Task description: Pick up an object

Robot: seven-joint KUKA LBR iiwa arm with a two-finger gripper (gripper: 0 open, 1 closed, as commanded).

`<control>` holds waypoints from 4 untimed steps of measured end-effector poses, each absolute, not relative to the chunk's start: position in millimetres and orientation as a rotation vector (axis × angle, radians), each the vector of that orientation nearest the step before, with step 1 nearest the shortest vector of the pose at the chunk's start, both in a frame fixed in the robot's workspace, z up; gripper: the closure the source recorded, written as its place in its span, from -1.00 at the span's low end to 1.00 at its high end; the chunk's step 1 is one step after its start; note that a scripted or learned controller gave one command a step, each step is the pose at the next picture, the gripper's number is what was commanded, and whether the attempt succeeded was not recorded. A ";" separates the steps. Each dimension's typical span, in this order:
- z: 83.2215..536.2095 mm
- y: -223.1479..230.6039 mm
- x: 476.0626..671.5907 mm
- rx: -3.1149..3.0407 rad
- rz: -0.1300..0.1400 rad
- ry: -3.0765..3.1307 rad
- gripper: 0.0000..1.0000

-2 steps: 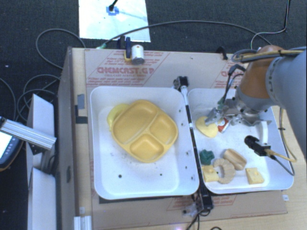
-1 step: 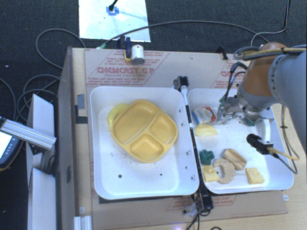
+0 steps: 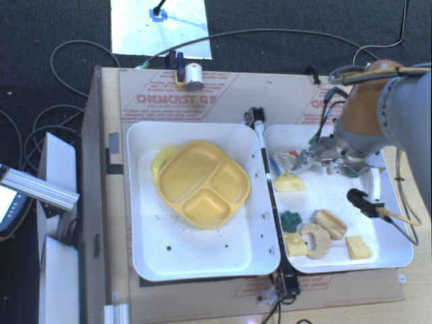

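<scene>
My gripper hangs low over the back of the right bin, reaching in from the right under the orange-banded wrist. Just left of it lies a small multicoloured item, and a pale yellow piece sits a little in front of it. Nearer the front of this bin are a green piece, a tan bread-like piece, a ring-shaped biscuit, a yellow cube and a yellow wedge. I see nothing held in the gripper.
The left bin holds a yellow divided plate. A raised divider runs between the two bins. Cables and a white sheet lie on the dark floor behind the bench.
</scene>
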State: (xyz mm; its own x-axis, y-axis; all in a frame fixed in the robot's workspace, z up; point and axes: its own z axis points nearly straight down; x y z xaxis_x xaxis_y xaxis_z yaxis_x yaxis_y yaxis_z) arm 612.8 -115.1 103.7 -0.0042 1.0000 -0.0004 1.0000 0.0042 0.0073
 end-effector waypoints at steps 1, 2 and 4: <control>84.0 -118.8 540.9 2.221 0.000 2.223 -1.00; 89.4 -173.8 669.0 2.216 0.002 2.223 -1.00; 91.1 -206.5 639.1 2.217 0.001 2.222 -1.00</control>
State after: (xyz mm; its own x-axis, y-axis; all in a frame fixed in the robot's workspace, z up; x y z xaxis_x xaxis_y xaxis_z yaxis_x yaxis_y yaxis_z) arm 639.1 -206.5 91.1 -0.0023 1.0000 -0.0013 1.0000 0.0023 0.0025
